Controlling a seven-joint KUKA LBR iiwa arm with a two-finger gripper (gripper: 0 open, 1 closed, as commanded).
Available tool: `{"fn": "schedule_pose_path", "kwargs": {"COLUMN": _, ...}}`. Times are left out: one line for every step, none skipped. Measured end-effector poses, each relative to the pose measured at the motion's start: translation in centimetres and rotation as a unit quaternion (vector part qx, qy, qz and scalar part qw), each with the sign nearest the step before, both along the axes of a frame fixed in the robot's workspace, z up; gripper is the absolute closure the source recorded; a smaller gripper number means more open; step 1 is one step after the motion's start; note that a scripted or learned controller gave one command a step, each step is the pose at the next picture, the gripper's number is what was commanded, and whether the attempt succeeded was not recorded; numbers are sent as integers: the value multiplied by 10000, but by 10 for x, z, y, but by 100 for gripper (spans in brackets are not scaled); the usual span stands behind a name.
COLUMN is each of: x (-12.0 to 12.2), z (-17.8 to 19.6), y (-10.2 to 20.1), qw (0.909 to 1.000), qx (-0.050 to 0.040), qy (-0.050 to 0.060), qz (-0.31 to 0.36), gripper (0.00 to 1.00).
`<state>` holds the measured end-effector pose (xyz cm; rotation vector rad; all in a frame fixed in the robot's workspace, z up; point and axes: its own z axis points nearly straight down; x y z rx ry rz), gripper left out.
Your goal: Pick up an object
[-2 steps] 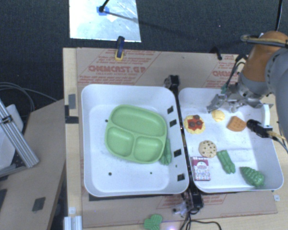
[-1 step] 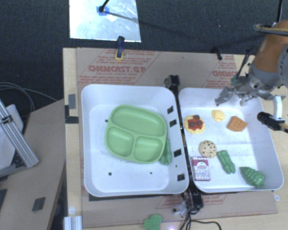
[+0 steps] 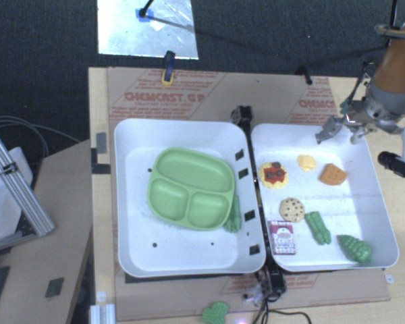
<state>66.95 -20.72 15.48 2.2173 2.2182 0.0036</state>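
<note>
My gripper [image 3: 341, 133] hangs over the back right corner of the right bin [image 3: 374, 181], open, with nothing between its fingers [image 3: 325, 133]. Below and left of it lie a small yellow piece [image 3: 306, 162] and an orange wedge [image 3: 333, 175]. Further left sits a yellow round with red topping [image 3: 275, 175]. Toward the front are a cookie [image 3: 291, 209], a green pickle [image 3: 318, 227], a bumpy green vegetable [image 3: 355, 248] and a small maroon box [image 3: 283, 238].
The left bin [image 3: 131, 181] holds a green divided plate [image 3: 191, 189], with a green leafy item [image 3: 234, 214] at its right edge. Another green toy [image 3: 216, 312] lies outside the bins at the bench front. A yellow clamp [image 3: 168, 69] stands behind the bins.
</note>
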Motion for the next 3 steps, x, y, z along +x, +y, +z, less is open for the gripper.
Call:
{"fn": "schedule_pose_path", "kwargs": {"x": -55, "z": -55, "y": 1, "qw": 10000, "qx": -10, "qy": -37, "qz": 28, "gripper": 0}}
{"fn": "schedule_pose_path", "kwargs": {"x": -55, "z": -44, "y": -1, "qw": 10000, "qx": -24, "qy": -49, "qz": 21, "gripper": 100}}
{"fn": "schedule_pose_path", "kwargs": {"x": -55, "z": -44, "y": -1, "qw": 10000, "qx": -24, "qy": -46, "qz": 21, "gripper": 0}}
